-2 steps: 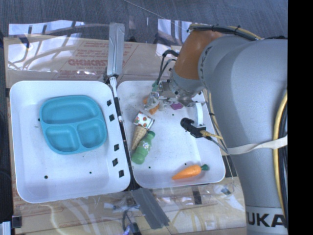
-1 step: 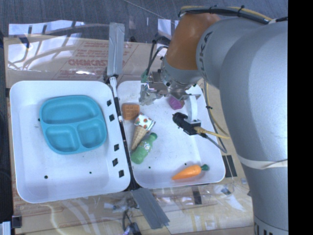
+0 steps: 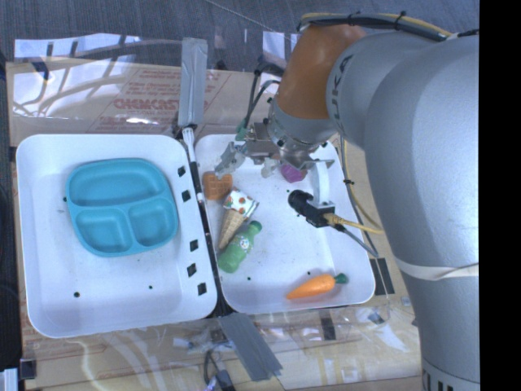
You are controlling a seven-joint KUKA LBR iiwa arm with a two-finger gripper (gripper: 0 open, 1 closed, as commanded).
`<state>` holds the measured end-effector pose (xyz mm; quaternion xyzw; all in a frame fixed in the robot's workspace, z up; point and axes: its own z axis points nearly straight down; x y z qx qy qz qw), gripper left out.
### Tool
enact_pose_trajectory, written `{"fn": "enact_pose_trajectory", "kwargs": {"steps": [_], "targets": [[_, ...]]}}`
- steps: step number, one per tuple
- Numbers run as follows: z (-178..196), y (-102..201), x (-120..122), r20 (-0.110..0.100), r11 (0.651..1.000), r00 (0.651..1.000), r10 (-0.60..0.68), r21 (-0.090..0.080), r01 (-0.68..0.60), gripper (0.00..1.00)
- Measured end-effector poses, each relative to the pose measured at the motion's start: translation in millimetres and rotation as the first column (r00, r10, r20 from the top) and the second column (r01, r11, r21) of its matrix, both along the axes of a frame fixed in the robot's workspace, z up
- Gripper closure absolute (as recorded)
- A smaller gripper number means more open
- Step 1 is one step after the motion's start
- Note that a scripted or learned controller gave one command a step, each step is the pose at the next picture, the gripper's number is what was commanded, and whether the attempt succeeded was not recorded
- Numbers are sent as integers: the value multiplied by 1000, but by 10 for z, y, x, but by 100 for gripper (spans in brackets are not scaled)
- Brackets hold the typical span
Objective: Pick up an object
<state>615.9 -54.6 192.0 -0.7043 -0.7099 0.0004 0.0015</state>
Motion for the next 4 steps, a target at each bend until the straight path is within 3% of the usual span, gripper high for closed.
{"fn": "enact_pose_trajectory", "kwargs": {"steps": [1, 2, 3, 4], "targets": [[-1008, -574, -488, -1, 1000, 1000, -2, -2, 2, 0], [-1003, -583, 409, 0, 1000, 1000, -1, -1, 1, 0], [-897, -574, 414, -1, 1000, 1000, 5, -1, -5, 100], [37, 383, 55, 8, 1000, 1000, 5, 1, -5, 100]]}}
